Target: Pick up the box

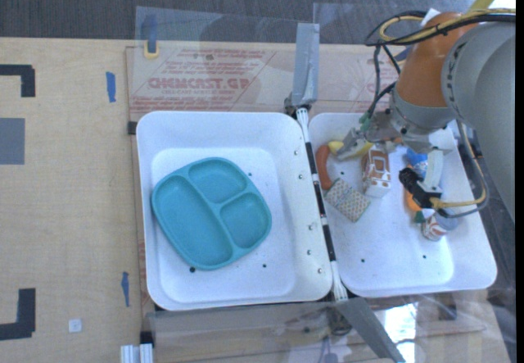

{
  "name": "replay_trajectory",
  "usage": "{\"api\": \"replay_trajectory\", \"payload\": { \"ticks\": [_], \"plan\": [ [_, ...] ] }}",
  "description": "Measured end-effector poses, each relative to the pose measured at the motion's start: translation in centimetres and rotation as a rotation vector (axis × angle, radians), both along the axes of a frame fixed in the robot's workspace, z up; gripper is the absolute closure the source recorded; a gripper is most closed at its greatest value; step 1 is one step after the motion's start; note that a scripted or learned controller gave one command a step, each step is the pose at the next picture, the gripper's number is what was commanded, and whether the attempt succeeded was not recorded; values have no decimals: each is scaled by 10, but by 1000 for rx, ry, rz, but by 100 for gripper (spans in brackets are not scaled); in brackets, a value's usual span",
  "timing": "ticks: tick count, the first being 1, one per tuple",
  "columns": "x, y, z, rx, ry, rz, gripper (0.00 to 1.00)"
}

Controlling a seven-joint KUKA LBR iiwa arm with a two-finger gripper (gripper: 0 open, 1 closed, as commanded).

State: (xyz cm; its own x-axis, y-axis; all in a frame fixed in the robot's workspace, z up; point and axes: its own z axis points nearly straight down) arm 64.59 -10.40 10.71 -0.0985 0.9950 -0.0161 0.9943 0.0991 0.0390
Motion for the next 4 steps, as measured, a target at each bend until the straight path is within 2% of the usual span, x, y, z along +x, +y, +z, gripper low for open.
{"api": "replay_trajectory", "payload": {
  "ticks": [1,2,3,4],
  "plan": [
    [-60,7,1,-4,-7,153,0],
    [-76,5,0,-11,-18,223,0],
    [-62,2,0,-5,-4,205,0],
    [-35,3,-10,6,17,0,0]
  ]
}}
